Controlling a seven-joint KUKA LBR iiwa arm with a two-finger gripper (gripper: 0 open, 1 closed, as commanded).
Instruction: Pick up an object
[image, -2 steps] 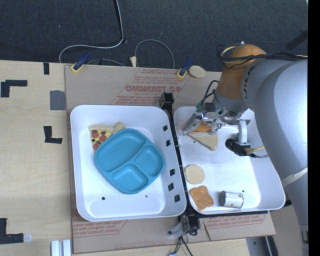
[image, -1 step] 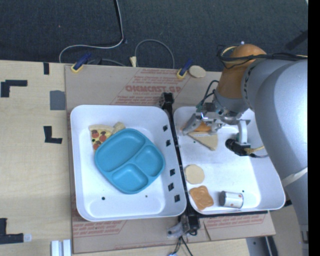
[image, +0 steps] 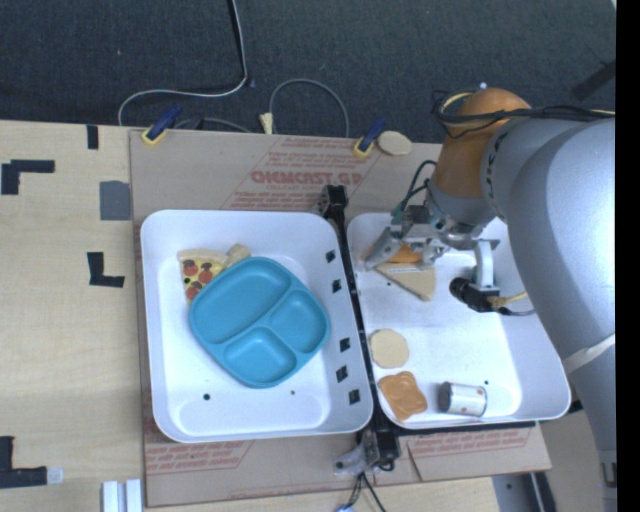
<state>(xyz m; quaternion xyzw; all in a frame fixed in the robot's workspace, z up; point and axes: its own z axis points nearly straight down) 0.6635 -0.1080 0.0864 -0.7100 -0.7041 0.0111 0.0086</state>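
My gripper (image: 392, 248) is low over the far left part of the right bin (image: 520, 350), just beside a tan wedge with an orange layer (image: 418, 280) that looks like a sandwich piece. The gripper's tip overlaps the wedge's upper edge, and the contact is hidden. Further forward in the same bin lie a pale round biscuit (image: 389, 348), an orange-brown chunk (image: 403, 395) and a small silver can on its side (image: 463, 398).
The left bin (image: 165, 330) holds a blue divided plate (image: 259, 320) and a pizza slice (image: 201, 270) tucked at the plate's far left. A black divider (image: 345, 300) separates the bins. A tan disc (image: 395, 143) lies on the cardboard behind them.
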